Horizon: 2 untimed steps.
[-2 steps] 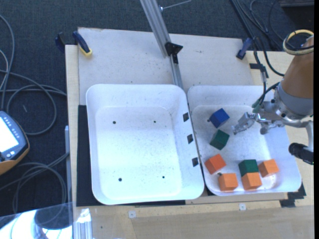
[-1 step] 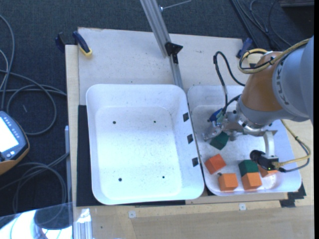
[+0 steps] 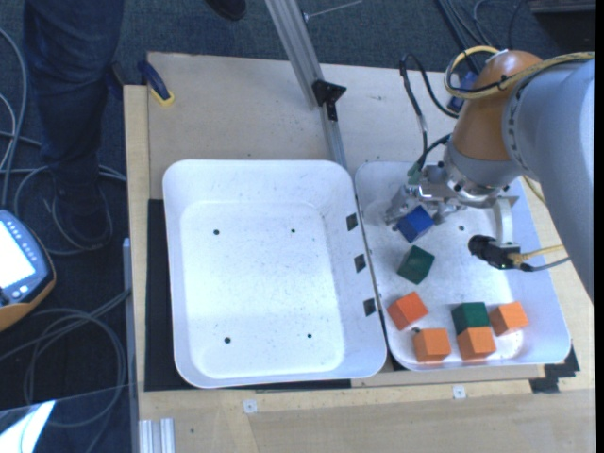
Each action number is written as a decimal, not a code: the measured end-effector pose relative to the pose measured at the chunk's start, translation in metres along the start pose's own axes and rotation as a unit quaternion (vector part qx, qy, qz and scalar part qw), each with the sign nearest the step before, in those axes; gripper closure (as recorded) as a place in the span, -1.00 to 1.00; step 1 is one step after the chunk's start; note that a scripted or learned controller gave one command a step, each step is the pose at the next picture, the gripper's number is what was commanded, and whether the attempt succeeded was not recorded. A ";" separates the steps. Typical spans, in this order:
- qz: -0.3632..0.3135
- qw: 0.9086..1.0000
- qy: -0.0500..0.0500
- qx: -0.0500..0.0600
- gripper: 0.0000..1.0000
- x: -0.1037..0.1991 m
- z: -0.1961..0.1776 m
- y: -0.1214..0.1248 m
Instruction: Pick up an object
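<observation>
My gripper (image 3: 415,213) hangs over the upper part of the right bin (image 3: 543,333), with the orange-banded wrist behind it to the right. A blue block (image 3: 413,225) sits between its fingers, and the gripper is shut on it. Just below lies a dark green block (image 3: 415,264). Nearer the bin's front are an orange block (image 3: 408,310), a second orange block (image 3: 432,343), a green block (image 3: 469,316) and two more orange blocks (image 3: 476,343) (image 3: 510,317).
The left bin (image 3: 255,272) lies beside the right one, with black clips along the shared rim. A slanted metal pole (image 3: 302,55) crosses the bench's back. A black cable connector (image 3: 486,248) hangs by the wrist. Cables and a person's legs lie beyond the bench.
</observation>
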<state>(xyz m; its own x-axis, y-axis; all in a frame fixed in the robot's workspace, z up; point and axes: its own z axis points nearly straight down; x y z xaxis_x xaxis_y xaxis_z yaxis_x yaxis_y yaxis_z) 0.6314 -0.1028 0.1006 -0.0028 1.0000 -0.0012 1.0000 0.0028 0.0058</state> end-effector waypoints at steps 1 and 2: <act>0.003 1.000 0.002 0.006 -1.00 -0.009 0.001 -0.075; 0.002 1.000 0.001 0.003 1.00 -0.008 -0.010 -0.071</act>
<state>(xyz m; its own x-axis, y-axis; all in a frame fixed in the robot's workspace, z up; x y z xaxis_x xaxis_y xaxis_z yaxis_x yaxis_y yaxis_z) 0.5603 -0.1106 0.1104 0.0004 1.0000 0.0016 1.0000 -0.0004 0.0004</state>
